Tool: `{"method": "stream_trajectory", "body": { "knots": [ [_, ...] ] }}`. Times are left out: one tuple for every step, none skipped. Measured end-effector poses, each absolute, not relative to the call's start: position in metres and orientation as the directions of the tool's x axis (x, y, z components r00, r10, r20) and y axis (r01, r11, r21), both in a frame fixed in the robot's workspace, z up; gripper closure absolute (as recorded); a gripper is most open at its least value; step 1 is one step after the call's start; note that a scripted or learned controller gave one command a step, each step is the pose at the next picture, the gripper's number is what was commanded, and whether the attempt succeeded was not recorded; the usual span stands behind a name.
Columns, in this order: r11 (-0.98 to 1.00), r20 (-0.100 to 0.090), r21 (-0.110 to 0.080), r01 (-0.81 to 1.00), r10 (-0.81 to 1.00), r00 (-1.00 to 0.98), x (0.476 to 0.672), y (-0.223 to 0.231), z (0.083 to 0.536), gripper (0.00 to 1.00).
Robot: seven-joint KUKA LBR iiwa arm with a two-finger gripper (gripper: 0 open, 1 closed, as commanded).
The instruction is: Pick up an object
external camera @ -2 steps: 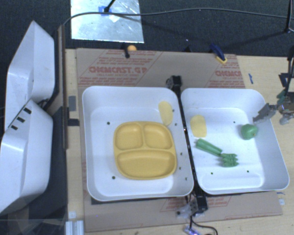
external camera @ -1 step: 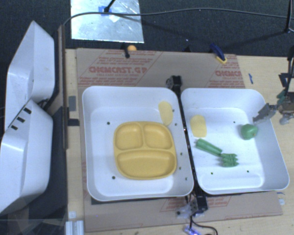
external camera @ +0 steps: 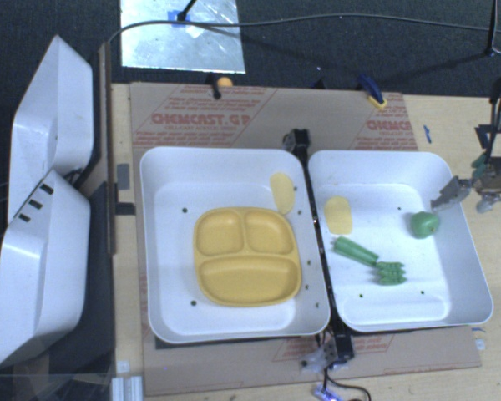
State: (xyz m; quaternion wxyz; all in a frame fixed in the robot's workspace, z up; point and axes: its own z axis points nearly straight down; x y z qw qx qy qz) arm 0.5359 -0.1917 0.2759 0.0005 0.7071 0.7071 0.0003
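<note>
The right bin (external camera: 451, 303) holds a green toy fork (external camera: 369, 261) lying at a slant near its middle. A small green rounded object (external camera: 423, 223) sits close to that bin's right wall, and a pale yellow oblong piece (external camera: 339, 215) lies at its left side. In the left bin (external camera: 163, 307) rests a yellow divided plate (external camera: 247, 254), with a pale yellow oval piece (external camera: 283, 192) just behind it. My gripper (external camera: 476, 189) hovers at the right bin's right rim, up and to the right of the green rounded object. It holds nothing that I can see.
The bins stand on a cardboard sheet (external camera: 259, 115) over the bench. White moulded shells (external camera: 46, 199) are stacked at the far left. A shiny metal plate (external camera: 182, 22) and cables lie behind the bins. A blue and yellow clip (external camera: 372, 93) sits at the cardboard's back edge.
</note>
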Motion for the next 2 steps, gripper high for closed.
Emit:
{"method": "stream_trajectory", "body": {
  "knots": [
    [0.0, 0.0, 0.001, 1.0, 1.0, 0.0, 0.5359, -0.1917, 0.2759, 0.0],
    [0.0, 0.0, 0.001, 1.0, 1.0, 0.0, 0.5359, -0.1917, 0.2759, 0.0]
  ]
}}
